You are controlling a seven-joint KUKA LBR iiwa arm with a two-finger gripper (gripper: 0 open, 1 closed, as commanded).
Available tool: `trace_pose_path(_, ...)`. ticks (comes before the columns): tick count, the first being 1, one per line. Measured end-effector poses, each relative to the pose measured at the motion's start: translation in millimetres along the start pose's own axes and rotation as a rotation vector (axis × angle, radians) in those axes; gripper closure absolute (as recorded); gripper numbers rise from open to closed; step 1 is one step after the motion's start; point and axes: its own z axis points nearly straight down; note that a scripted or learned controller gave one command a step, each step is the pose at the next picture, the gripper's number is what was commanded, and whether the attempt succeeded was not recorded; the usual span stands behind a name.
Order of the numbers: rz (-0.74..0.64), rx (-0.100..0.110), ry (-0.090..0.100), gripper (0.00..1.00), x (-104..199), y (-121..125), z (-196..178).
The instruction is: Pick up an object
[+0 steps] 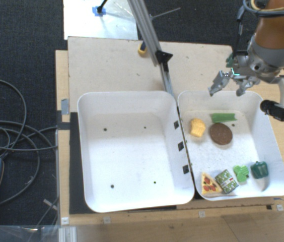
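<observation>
The pincer (229, 84) hangs above the far rim of the right bin (274, 140), its fingers spread wide with nothing between them. Just below it lie a green strip (223, 117), a brown disc (221, 134) and a yellow block (198, 127). Farther off, small toys (235, 176) crowd the near wall, their shapes unclear. The arm (278, 19) is cut off at the frame's top.

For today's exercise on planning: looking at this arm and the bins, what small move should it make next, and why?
Probably lower the gripper toward the green strip. It hangs open above the right bin's far rim, holding nothing, and the strip is the item lying closest below it.
</observation>
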Motion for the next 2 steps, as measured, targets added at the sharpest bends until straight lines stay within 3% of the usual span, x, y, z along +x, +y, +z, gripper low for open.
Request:
trace_pose_path(1, 0.000, -0.004, -0.001, 0.00, -0.1, 0.6, -2.3)
trace_pose_path(2, 0.005, 0.002, -0.001, 0.00, -2.6, -4.6, 58.8)
